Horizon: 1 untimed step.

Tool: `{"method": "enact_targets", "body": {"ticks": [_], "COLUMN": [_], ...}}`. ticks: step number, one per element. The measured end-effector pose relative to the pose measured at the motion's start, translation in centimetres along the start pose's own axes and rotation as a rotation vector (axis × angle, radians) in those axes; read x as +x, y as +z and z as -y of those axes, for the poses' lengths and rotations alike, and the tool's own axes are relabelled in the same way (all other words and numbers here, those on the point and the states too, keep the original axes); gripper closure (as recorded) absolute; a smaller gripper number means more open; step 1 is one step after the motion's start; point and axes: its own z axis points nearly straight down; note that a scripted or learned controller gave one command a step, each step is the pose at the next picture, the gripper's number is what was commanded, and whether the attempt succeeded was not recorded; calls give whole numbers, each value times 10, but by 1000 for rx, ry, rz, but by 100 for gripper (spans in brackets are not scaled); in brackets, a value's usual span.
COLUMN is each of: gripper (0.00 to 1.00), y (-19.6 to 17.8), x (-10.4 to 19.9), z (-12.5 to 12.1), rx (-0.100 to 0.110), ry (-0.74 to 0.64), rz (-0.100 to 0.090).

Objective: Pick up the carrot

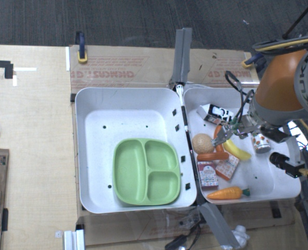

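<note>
The carrot (225, 193) lies on its side at the near edge of the right bin (279, 189), its green top pointing right, and nothing touches it. So the pick has not begun in any way that shows: the tool (228, 130) hangs well beyond the carrot, toward the middle of that bin, and the reach, descent and grasp are all left to do. Whether the tool is spread or clenched cannot be told from here, as dark cables and clutter blur it.

Just beyond the carrot sit two small red packets (208, 174), side by side. Beyond them, farther from the carrot, are a sausage-like red piece (212, 155), a yellow banana (237, 151), a tan round thing (202, 142) and a small can (261, 143); the tool hovers over this cluster. Farthest from the carrot, by the bin's back wall, lies a black-and-white packet (216, 113).

Left of the carrot, the left bin (91, 139) holds a green divided plate (146, 171) with three compartments, nothing on it.
</note>
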Motion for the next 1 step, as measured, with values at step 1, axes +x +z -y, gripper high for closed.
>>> {"method": "enact_targets", "body": {"ticks": [1], "gripper": [0], "y": [58], "x": [-52], "z": [-55], "rx": [-2], "ry": [84], "rz": [1]}}
